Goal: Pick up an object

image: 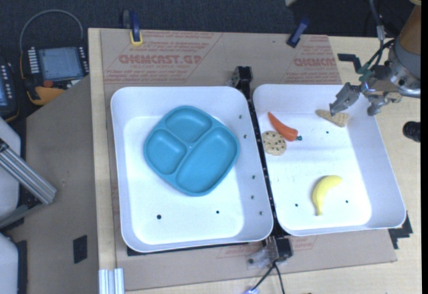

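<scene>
A yellow banana (pixel 324 192) is lying nearest, by the front edge of the right bin (pixel 381 152). Further back, a blue divided plate (pixel 192 150) is sitting mid-way in the left bin (pixel 127 172). A cookie (pixel 274 143) and orange carrot (pixel 283 126) are resting near the right bin's left wall. At its far right corner, the gripper (pixel 358 100) is hovering with fingers apart, just beside a tan cracker (pixel 334 116).

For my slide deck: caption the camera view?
Claw over tan cracker in right white bin; divided blue plate left.
</scene>
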Robot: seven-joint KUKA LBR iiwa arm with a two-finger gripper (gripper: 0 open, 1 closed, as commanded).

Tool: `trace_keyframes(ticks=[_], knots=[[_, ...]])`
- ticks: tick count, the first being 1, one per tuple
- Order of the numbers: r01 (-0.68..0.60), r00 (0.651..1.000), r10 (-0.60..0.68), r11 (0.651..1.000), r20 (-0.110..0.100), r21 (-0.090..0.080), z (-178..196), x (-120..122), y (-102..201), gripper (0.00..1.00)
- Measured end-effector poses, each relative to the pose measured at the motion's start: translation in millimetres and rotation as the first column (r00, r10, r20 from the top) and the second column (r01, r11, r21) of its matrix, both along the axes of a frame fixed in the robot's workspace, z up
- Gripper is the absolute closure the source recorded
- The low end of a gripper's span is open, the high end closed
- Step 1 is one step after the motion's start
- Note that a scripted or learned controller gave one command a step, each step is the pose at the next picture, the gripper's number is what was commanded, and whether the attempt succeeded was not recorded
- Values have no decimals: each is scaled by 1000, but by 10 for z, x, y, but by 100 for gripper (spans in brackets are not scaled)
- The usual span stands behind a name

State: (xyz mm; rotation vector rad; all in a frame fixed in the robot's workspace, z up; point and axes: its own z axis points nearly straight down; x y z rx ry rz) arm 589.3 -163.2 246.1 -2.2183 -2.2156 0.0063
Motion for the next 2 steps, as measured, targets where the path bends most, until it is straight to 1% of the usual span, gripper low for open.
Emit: trace_keyframes(ticks=[1,2], knots=[[-1,1000,1,1000,6,-1,31,14,0,0],[-1,1000,1,1000,5,-1,-377,6,-35,0]])
